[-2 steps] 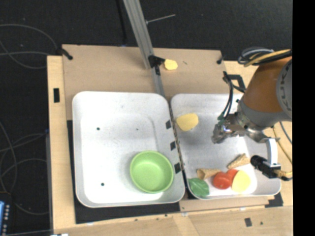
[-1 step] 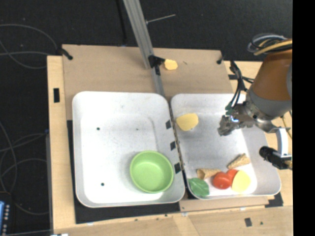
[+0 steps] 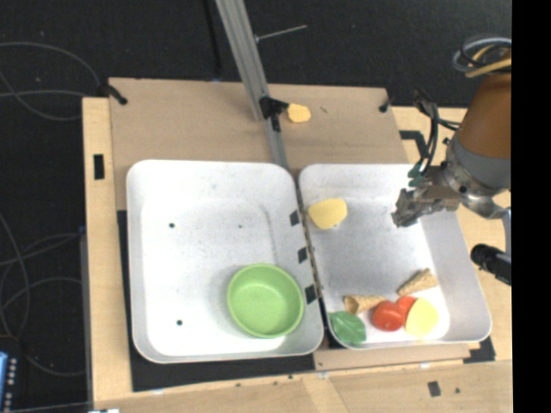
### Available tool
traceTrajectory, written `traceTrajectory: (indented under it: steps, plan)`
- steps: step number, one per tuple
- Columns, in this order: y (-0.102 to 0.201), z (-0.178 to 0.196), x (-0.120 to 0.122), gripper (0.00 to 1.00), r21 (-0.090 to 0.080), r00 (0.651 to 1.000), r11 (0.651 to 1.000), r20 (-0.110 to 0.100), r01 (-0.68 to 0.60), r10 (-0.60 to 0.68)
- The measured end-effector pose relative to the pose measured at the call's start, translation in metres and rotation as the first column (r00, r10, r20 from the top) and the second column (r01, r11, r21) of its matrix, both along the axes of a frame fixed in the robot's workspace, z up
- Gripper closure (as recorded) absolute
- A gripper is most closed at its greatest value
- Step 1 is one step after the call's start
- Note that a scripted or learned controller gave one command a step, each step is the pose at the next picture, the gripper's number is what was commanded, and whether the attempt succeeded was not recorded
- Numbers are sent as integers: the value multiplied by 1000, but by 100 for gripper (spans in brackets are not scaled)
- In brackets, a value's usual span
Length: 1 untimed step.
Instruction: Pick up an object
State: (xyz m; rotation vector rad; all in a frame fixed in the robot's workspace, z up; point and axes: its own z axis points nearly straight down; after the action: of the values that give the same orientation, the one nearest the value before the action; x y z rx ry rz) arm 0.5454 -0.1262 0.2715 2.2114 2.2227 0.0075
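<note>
The pale yellow object [image 3: 328, 213] is taken as the likeliest thing to be picked, since it lies alone in the right bin [image 3: 448, 256], close to the bin's upper left corner and just beside the divide between the 2 bins; bare white floor is seen on its right and below it, so an approach from the arm's side would be unobstructed, while the near wall on its left leaves little room for a finger on that side. The gripper [image 3: 411, 209] is seen over the upper right part of the same bin, well apart from the object, with nothing visible between the fingers; whether they are open or closed cannot be told, as they read as 1 dark mass. A cluster is gathered at the bin's lower edge: a tan wedge [image 3: 417, 282], a small tan piece [image 3: 360, 303], a red object [image 3: 389, 315], a yellow ball [image 3: 422, 317] touching it, and a green object [image 3: 347, 326] in the corner; these are judged harder to grasp, being crowded against each other and the rim. A green bowl [image 3: 265, 299] is set in the left bin [image 3: 172, 231], near its lower right. Another yellow piece [image 3: 299, 113] rests on the surface [image 3: 172, 127] behind the bins, beside the metal post [image 3: 245, 50].
</note>
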Motion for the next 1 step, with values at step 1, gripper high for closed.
traceTrajectory:
  steps: [1]
  plan:
    - [51,0,3,100,2,1000,1000,-6,-2,2]
